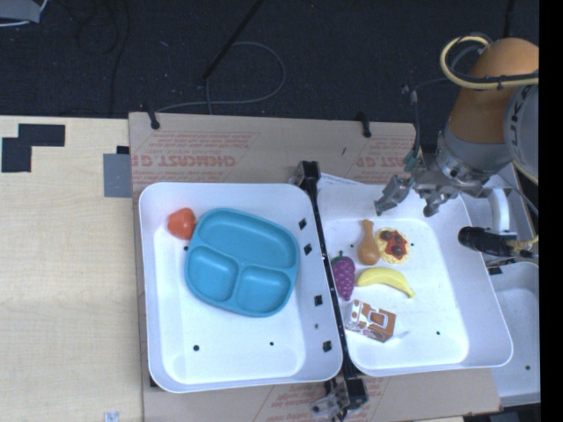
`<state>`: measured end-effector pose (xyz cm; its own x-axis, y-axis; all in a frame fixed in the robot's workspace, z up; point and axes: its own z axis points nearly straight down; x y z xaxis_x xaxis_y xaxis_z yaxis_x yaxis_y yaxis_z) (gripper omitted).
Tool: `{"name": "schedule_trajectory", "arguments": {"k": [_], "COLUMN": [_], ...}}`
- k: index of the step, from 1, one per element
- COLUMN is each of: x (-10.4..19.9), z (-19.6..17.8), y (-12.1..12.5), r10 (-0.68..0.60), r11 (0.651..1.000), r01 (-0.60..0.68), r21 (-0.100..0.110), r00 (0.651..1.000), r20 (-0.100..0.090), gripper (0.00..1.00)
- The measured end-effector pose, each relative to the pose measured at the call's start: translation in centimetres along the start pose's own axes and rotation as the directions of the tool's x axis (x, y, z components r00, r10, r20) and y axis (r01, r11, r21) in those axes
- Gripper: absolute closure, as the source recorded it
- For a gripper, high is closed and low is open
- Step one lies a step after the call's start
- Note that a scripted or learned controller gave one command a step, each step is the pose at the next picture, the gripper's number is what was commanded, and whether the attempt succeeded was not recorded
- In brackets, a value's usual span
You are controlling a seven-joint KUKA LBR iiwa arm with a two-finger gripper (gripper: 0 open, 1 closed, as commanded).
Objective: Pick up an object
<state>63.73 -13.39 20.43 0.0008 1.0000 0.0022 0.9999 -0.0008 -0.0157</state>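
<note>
Five small toys lie in the right bin (479,323), and the gripper (416,196) hangs over that bin's far edge with its two fingers spread apart and nothing between them. Nearest below it sit the chicken drumstick (368,243), long axis running toward the bin's near edge, and the little pizza (392,245) touching it. Either looks like the likeliest pick.
</note>
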Motion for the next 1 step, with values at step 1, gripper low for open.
{"name": "schedule_trajectory", "arguments": {"k": [1], "x": [-0.01], "z": [-0.75], "y": [0.27], "r10": [-0.002], "r11": [1.0], "r01": [0.002], "r21": [-0.013], "r00": [1.0], "r20": [0.002], "gripper": [0.0]}}
